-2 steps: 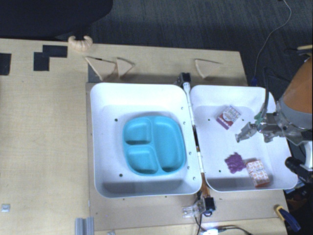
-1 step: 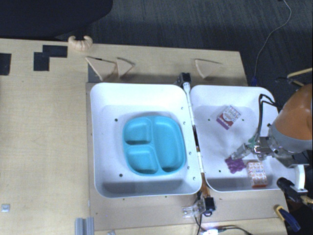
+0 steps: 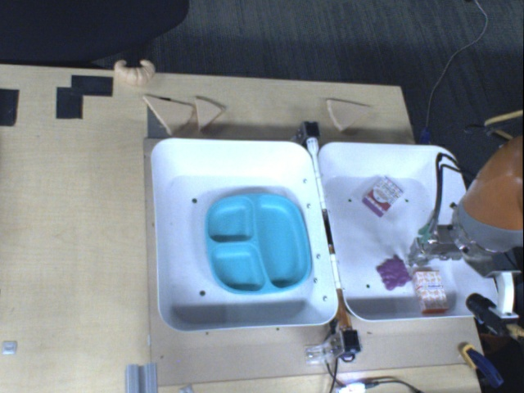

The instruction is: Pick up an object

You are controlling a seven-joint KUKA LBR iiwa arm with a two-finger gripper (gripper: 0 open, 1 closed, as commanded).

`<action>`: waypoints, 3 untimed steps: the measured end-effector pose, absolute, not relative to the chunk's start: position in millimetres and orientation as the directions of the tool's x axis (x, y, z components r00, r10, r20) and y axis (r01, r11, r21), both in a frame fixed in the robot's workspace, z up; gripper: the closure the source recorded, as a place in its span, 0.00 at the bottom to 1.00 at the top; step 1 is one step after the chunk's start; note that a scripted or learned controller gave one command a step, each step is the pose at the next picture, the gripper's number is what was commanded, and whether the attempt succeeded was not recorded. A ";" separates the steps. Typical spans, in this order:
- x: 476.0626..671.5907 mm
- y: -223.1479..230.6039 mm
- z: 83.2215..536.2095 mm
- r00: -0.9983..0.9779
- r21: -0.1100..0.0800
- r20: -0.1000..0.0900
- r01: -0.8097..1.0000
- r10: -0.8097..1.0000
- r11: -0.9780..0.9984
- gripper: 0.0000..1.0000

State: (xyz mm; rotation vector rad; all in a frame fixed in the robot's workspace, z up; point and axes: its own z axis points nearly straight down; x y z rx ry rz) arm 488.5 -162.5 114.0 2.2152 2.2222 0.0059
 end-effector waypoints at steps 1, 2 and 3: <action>559.4 -104.0 222.4 -0.005 0.006 0.000 1.000 1.000 0.005 1.00; 486.9 -128.0 226.3 -0.003 0.002 -0.001 1.000 1.000 0.003 1.00; 538.4 -107.5 198.8 -0.005 0.002 0.000 1.000 1.000 0.005 1.00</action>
